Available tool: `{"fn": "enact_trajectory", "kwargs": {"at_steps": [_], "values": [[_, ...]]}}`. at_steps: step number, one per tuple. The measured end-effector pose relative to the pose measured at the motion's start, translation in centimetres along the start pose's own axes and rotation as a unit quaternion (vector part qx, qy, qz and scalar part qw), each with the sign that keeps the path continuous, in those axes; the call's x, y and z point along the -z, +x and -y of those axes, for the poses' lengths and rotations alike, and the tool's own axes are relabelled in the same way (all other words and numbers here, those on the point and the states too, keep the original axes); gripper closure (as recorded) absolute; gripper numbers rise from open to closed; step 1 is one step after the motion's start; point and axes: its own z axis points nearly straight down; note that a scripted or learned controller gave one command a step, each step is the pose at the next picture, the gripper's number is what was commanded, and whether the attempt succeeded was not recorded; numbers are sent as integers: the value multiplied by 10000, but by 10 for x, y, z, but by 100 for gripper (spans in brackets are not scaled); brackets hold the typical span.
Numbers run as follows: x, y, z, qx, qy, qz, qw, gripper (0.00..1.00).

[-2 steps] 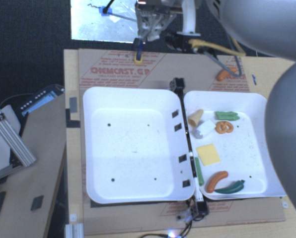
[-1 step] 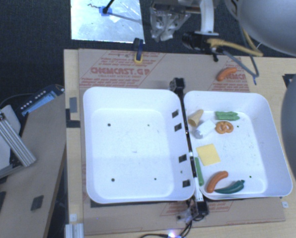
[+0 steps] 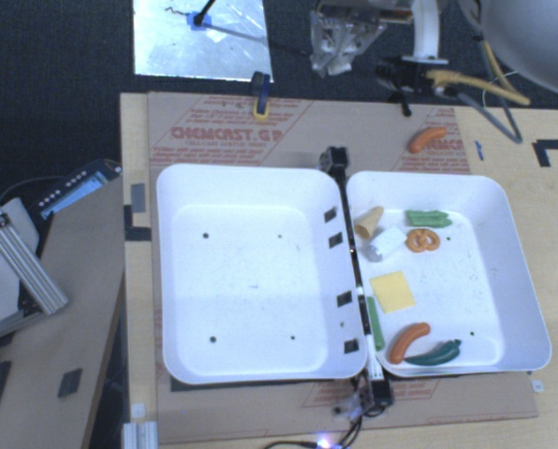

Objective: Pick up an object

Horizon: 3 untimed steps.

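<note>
The right bin (image 3: 515, 241) holds several toy foods: a yellow cheese slice (image 3: 392, 291), an orange sausage (image 3: 408, 340), a dark green pepper (image 3: 434, 352), a pretzel (image 3: 421, 241), a green bean pod (image 3: 428, 219), a tan cone (image 3: 368, 221), a white lump (image 3: 387, 242) and a thin green stick (image 3: 375, 322) along the left wall. My gripper (image 3: 336, 47) hangs high at the top of the view, beyond the far edge of the bins, with nothing seen between its fingers.
The left bin (image 3: 246, 269) lies beside the right one, with a black divider (image 3: 348, 251) between them. Another orange sausage (image 3: 427, 139) lies on the cardboard behind the right bin. A yellow and blue clamp (image 3: 260, 96) sits at the board's far edge.
</note>
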Motion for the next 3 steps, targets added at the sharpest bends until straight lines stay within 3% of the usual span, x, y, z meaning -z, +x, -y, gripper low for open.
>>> {"fn": "enact_trajectory", "kwargs": {"at_steps": [2, 3], "values": [[7, -90, 0, -8, 2, 6, 10000, 100], [24, -96, 0, 11, -10, 0, 10000, 100]]}}
